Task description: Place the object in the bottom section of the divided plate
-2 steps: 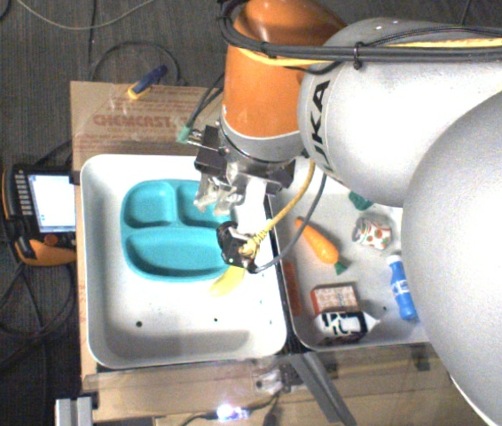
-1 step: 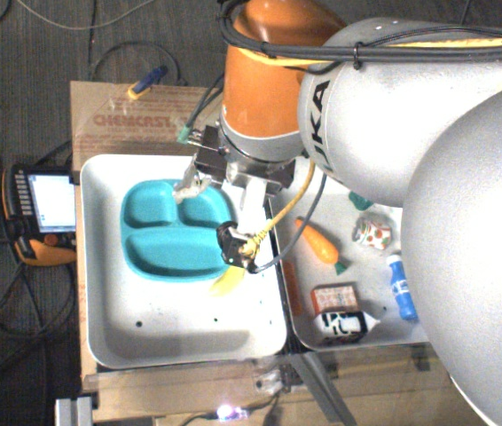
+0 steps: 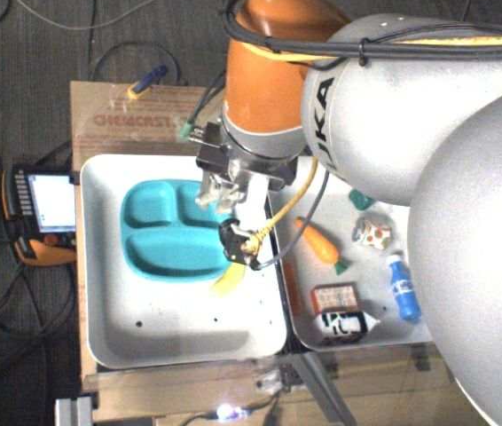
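Observation:
A teal divided plate (image 3: 158,248) lies in the left white bin (image 3: 109,327), with two small sections at the top and one long section at the bottom. My gripper (image 3: 218,193) hangs over the plate's right edge, under the orange wrist band. A yellow banana-like object (image 3: 228,279) lies at the plate's lower right corner, partly on the rim and partly on the bin floor. It is just below the gripper, and its upper end is hidden by the robot's fittings.
The right bin (image 3: 384,335) holds an orange carrot (image 3: 318,242), a white spotted toy (image 3: 371,232), a blue bottle (image 3: 402,288), a brown box (image 3: 335,297), a black-and-white item (image 3: 344,325) and a small teal piece (image 3: 362,201). A tablet (image 3: 49,201) sits left of the bench.

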### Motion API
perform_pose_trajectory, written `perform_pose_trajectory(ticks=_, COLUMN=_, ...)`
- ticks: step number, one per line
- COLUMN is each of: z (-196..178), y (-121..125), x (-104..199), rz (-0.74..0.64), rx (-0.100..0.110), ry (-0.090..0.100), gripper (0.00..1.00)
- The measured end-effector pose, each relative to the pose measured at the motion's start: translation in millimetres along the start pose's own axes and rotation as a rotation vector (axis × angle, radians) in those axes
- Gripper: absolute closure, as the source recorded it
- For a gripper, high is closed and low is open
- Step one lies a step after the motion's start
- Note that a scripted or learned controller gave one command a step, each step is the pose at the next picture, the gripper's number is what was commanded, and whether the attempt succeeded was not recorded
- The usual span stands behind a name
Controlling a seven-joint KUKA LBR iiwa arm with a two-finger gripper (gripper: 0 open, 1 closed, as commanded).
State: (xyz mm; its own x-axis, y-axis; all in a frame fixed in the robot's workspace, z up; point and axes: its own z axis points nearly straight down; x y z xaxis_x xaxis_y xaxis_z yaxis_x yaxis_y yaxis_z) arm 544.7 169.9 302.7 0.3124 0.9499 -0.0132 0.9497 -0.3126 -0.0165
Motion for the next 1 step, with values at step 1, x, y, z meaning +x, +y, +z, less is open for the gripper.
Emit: perform_pose_trajectory(ticks=1, z=0.0, y=0.0, x=0.0, rz=0.0, rx=0.0, ry=0.0, gripper=0.0)
